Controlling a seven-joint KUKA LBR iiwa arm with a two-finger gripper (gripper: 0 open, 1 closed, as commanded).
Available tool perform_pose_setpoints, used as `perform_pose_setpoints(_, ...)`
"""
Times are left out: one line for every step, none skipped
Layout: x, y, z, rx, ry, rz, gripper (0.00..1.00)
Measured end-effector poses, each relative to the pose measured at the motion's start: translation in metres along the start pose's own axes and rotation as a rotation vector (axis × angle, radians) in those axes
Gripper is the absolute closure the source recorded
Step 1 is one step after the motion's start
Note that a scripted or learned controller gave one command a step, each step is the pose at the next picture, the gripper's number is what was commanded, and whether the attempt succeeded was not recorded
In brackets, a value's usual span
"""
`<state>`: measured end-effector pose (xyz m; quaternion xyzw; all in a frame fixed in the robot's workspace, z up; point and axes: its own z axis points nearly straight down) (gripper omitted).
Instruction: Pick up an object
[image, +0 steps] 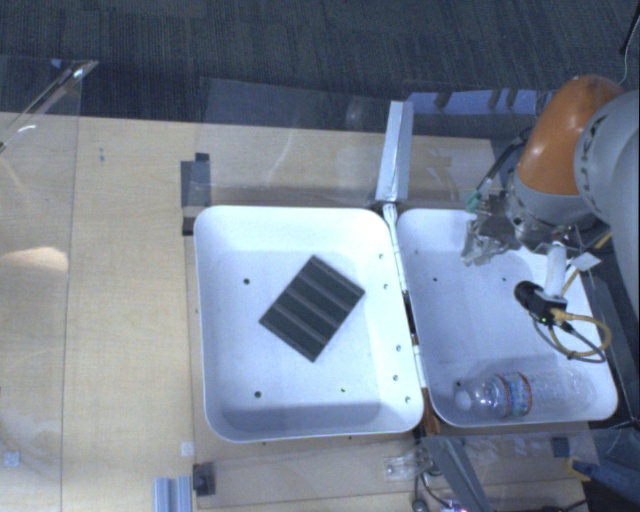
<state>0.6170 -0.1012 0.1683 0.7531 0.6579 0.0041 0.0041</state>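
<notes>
Candidate objects: clear plastic water bottle (508, 393) lying on its side along the near wall of the right shallow white bin (440, 300); dark grey ribbed rectangular panel (312, 307) flat near the middle of the left shallow white bin (225, 330). Both bins sit side by side on the light wooden bench (110, 330).

Grey arm with orange band (565, 140) comes in from the right. Its jaws (485, 240) hang over the far part of the right bin, well apart from the bottle and nowhere near the panel. Nothing visible between them. Too small and blurred to say if spread or closed — cannot tell.

Risks, judged from here:
- Bottle is round, transparent and smooth. A descent off its centreline would likely roll it or squirt it out sideways.
- Bottle lies close to the bin's near wall, so a finger could hit the rim or wall before closing.
- Loose yellow-black cable loop (560, 315) hangs between the wrist and the bottle; could snag or drag across it.
- Panel is thin and flat on the bin floor, little edge to grip; jaws probably skid over it.

Orientation: bottle's long axis runs roughly left-right, cap end pointing left toward the divider between the bins. Panel's long axis is diagonal, lower-left to upper-right, ribs running along it.
</notes>
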Motion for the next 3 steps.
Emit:
perform_pose_setpoints(0.0, 0.0, 0.0, 0.0, 0.0, 0.0, 0.0)
perform_pose_setpoints(-0.087, -0.013, -0.047, 0.005, -0.001, 0.007, 0.0)
perform_pose_setpoints(-0.038, -0.035, 0.073, 0.006, 0.001, -0.168, 0.0)
